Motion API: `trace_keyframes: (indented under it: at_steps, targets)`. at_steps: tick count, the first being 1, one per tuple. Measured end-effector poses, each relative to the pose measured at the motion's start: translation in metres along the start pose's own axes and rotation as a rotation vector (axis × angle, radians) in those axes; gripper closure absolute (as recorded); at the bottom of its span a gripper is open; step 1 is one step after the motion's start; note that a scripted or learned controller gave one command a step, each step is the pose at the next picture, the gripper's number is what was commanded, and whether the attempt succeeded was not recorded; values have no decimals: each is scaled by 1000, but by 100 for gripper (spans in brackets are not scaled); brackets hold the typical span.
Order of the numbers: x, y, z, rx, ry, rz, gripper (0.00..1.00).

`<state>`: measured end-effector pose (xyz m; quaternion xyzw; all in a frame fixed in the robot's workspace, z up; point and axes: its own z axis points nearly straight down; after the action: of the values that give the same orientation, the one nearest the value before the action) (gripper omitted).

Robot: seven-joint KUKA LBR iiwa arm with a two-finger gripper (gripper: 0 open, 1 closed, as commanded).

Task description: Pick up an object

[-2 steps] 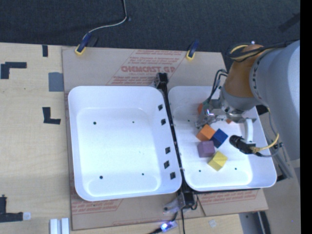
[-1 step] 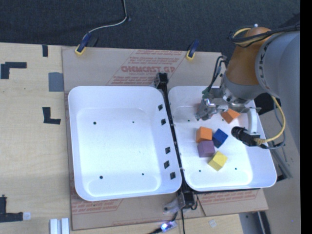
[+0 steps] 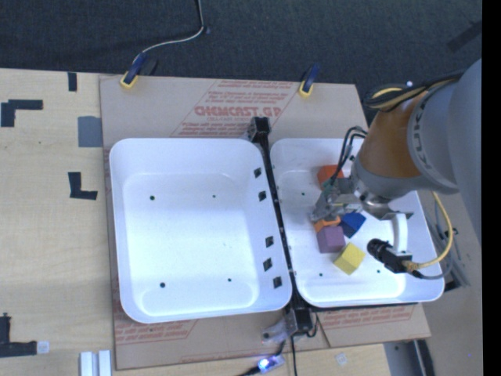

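Several small blocks lie in the right bin (image 3: 309,288): an orange one (image 3: 326,174) near the back, a second orange piece (image 3: 326,224), a blue block (image 3: 354,222), a purple block (image 3: 330,239) and a yellow block (image 3: 348,259). My gripper (image 3: 329,206) reaches down from the right into the cluster, right above the orange piece and beside the blue block. Its fingers are dark and small here, and the wrist hides part of them.
The left bin (image 3: 125,210) stands beside the right one, with a black divider clip strip (image 3: 270,210) between them. Both rest on a cardboard sheet (image 3: 227,108) held by two clamps. The grey arm with its orange band (image 3: 391,143) covers the right bin's far right side.
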<state>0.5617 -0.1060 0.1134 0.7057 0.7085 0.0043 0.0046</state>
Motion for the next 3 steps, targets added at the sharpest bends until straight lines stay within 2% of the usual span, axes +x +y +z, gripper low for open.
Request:
trace_keyframes:
  at_steps: [1,2,3]
  targets:
    - [39,61,-75,4,0,-3,100]
    - [10,18,34,15,0,7,100]
    - [74,14,-76,9,2,-3,100]
